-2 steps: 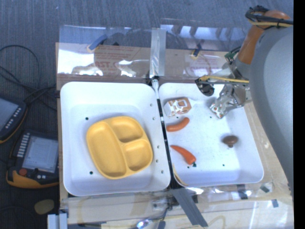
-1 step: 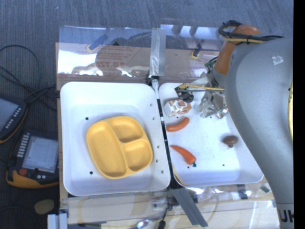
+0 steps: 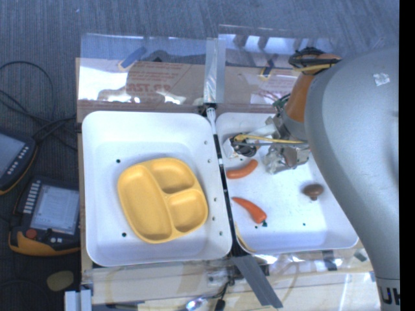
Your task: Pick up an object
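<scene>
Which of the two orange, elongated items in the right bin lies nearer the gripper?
The upper orange piece, just left of the gripper. The other, green-tipped one, lies lower, toward the bin's near edge.

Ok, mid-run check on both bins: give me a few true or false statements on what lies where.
1. The yellow divided plate lies in the left bin. True.
2. The orange carrot lies on that plate. False: it lies in the right bin.
3. The gripper is over the right bin. True.
4. The small brown object sits in the left bin. False: it is in the right bin, apart from the carrot.
5. The sausage lies in the right bin. True.
</scene>
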Robot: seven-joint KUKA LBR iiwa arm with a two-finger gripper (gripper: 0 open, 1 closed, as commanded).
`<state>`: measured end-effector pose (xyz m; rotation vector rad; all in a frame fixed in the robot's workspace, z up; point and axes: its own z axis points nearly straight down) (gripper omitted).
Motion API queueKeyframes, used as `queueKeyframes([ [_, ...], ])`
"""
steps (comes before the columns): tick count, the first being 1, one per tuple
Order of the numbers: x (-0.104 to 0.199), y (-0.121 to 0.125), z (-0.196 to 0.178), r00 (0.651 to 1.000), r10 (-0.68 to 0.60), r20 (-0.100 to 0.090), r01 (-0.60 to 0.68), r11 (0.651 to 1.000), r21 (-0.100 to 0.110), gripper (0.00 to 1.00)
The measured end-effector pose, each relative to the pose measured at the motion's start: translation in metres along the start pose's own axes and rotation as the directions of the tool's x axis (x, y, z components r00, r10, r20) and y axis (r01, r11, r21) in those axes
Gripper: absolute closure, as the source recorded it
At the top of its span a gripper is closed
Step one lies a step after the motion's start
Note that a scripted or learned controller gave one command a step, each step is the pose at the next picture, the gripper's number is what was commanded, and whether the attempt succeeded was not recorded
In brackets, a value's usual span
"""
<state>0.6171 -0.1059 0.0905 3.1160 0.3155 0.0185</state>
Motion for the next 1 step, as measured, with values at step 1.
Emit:
queueKeyframes([
  [1, 0.0329, -0.0362, -0.0897, 0.999, -0.03, 0.017, 0.03, 0.999, 0.014, 1.0],
])
